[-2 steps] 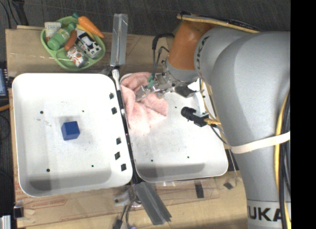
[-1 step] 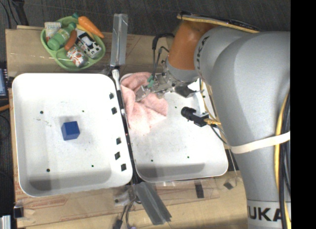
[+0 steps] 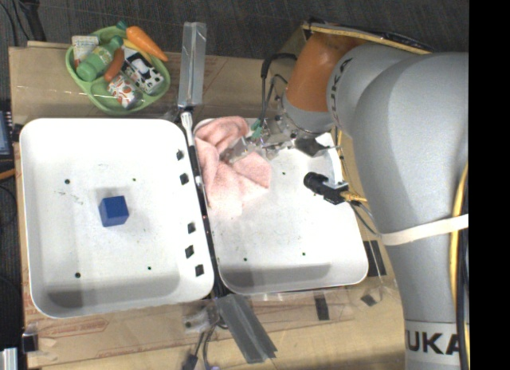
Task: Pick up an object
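Gripper [image 3: 239, 150] sits down on the pink cloth [image 3: 227, 165] at the right bin's [image 3: 319, 269] top-left corner, grip state unreadable; risk is pinching only a loose fold that slips out.

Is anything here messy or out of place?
The pink cloth in the right bin lies crumpled and bunched against the bin's left wall, under the gripper. The blue cube sits squarely in the left bin. Nothing looks spilled or broken.
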Motion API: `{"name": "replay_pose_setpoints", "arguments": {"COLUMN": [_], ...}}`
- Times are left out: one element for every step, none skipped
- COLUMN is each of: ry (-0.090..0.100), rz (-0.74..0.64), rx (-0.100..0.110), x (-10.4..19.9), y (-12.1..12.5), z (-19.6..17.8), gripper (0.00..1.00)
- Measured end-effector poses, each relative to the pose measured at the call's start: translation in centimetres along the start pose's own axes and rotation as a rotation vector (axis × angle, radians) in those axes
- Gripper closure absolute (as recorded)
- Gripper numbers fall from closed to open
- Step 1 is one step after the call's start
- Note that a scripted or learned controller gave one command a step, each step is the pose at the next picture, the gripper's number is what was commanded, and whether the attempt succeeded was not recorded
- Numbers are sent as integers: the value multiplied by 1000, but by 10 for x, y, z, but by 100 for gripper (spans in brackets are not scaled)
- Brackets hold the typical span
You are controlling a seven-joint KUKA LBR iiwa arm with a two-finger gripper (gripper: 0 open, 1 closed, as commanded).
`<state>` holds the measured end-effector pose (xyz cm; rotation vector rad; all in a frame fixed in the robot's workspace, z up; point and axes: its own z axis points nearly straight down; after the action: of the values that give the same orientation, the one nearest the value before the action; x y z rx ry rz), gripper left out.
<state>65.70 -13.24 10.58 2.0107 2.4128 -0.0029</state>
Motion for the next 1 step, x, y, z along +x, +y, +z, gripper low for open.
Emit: {"name": "replay_pose_setpoints", "arguments": {"ry": [3], "rz": [-87], "rx": [1], "x": [-10], "y": [-15], "z": [13], "gripper": [0]}}
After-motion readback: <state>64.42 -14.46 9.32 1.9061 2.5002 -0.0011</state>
